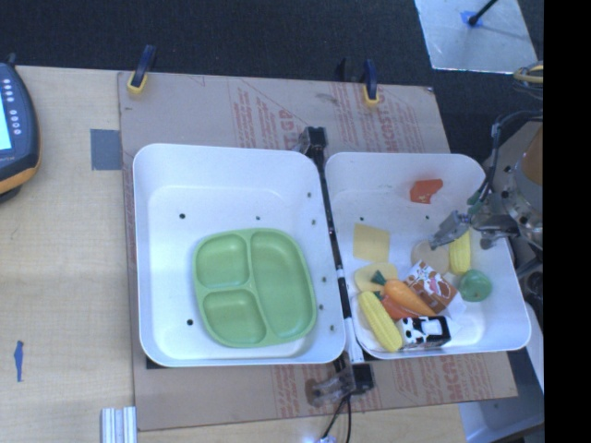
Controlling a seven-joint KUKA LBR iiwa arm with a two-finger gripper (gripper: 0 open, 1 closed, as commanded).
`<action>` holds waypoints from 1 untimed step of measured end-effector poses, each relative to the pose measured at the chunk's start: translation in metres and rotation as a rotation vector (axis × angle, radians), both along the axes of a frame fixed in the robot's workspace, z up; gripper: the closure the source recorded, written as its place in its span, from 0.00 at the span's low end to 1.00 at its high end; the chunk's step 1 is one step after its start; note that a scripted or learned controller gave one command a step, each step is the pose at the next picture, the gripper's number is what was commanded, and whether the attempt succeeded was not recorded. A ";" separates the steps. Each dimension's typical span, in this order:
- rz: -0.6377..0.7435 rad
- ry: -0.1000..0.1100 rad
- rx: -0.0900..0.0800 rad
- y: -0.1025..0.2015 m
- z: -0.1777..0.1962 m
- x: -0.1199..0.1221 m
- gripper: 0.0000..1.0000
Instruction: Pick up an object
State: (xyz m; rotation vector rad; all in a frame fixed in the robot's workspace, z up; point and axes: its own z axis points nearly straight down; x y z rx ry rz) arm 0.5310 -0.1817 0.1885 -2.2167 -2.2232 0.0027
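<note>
At the near edge of the right shallow white bin (480, 340) lies a black-and-white cow-patterned toy (427, 331), touching a yellow plastic corn cob (379, 320). Just beyond them sit an orange plastic carrot (406, 297) and a red-and-white printed packet (434, 286), with a green round toy fruit (476, 286) to their right. A pale yellow flat square (371, 242) lies further back. The grey end effector (454, 232) hangs over a second yellow corn cob (459, 253) by the right wall — whether its fingers are apart or together cannot be told. Farthest back sits a small red block (426, 190). The left white bin (166, 192) holds a light green divided plastic tray (254, 287) — both bins rest on the wooden surface (65, 275).
</note>
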 end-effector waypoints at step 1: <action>0.002 -0.015 -0.002 -0.006 -0.077 -0.017 0.00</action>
